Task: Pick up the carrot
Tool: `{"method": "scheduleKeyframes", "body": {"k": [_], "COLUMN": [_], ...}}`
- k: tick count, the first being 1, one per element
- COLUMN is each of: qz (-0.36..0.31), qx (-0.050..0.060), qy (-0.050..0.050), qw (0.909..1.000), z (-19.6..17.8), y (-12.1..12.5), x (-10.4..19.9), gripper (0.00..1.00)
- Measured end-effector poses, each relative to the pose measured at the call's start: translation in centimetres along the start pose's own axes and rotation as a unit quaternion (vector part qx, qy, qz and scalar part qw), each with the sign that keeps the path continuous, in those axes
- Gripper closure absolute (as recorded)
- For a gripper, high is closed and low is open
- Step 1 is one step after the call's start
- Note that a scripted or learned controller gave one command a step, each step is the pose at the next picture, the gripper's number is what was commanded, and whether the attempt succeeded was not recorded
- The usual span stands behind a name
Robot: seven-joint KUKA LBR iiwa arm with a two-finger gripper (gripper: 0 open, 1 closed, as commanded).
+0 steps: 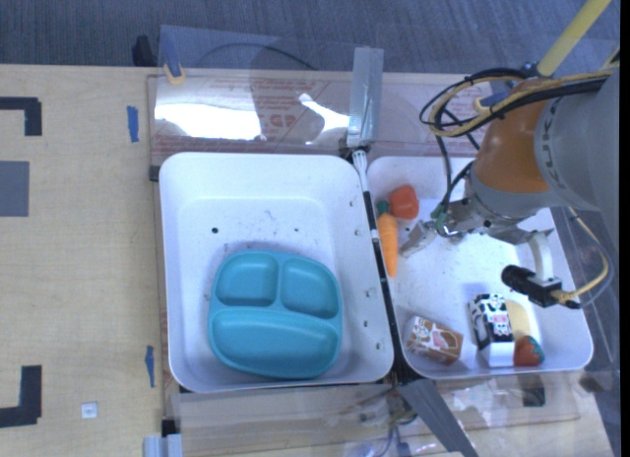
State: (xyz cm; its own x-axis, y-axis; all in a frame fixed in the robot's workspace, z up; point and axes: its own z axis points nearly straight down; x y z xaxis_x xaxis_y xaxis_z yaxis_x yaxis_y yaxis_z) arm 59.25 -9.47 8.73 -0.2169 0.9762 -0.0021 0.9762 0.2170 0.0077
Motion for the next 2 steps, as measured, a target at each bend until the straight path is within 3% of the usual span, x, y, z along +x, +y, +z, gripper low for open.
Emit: {"method": "scheduleKeyframes", "body": {"k": [1, 2], "qz": [-0.024, 0.008], "qx": [-0.002, 0.003], "qy": [0.0, 0.001], "qw": [0.9997, 1.0], "z": [-10.3, -9.7], "y": [0.9, 5.0], "x": [3.2, 9.0], "gripper": [0.0, 0.0]}}
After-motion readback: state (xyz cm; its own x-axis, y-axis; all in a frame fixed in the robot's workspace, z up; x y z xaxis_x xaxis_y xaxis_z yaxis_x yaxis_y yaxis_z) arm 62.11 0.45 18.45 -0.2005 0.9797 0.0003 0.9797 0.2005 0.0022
